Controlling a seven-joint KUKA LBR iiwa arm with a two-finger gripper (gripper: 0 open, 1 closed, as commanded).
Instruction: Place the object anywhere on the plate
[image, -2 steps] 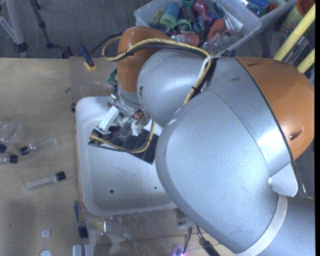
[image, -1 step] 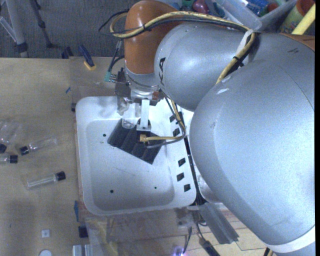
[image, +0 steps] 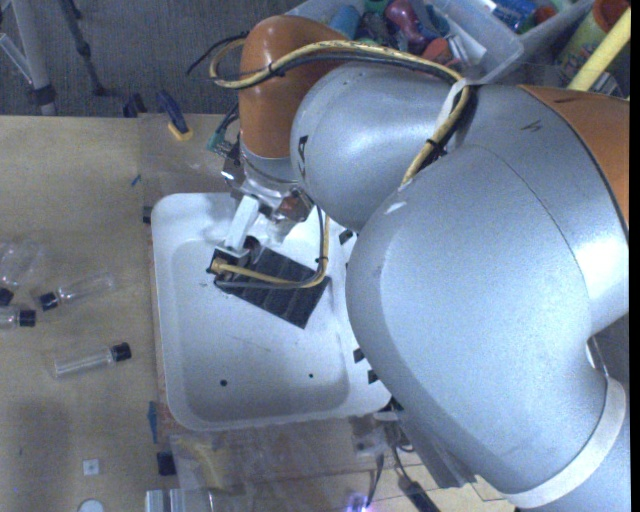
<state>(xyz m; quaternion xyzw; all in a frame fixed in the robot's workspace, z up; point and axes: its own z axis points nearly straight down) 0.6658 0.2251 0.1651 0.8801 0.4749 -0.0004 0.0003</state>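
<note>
Reaching in from 3 o'clock, your end effector (image: 266, 205) hangs low over the 12 o'clock end of the white bin (image: 166, 330), just inside its far rim. Whether it is clenched, released or grasping anything, you cannot tell from this angle, because the wrist (image: 270, 70) with its orange band sits right above it and hides the working end. My guess is that it is this low because the program is either going in for a pick or coming off one, but nothing on view settles which. I cannot tell where the object lies, nor the plate. The arm (image: 480, 300) blankets the scene from 1 to 5 o'clock, so treat both as hidden on that side and do not assume a grasp.

Out from the end effector toward 6 o'clock, the bin's smooth white floor carries two small dark specks (image: 222, 381), well apart from each other. The bin rests on a tan worktop (image: 70, 180). At 9 o'clock, several clear vials (image: 90, 358) with black caps lie on their sides, scattered near the bin but apart from it. They look like loose clutter rather than anything set out for this task. A blue clip (image: 176, 122) sits on the worktop's far edge at 11 o'clock. Beyond that is grey carpet (image: 130, 50), and at 1 o'clock a pale crate (image: 470, 30) holds brightly coloured odds and ends.
</note>
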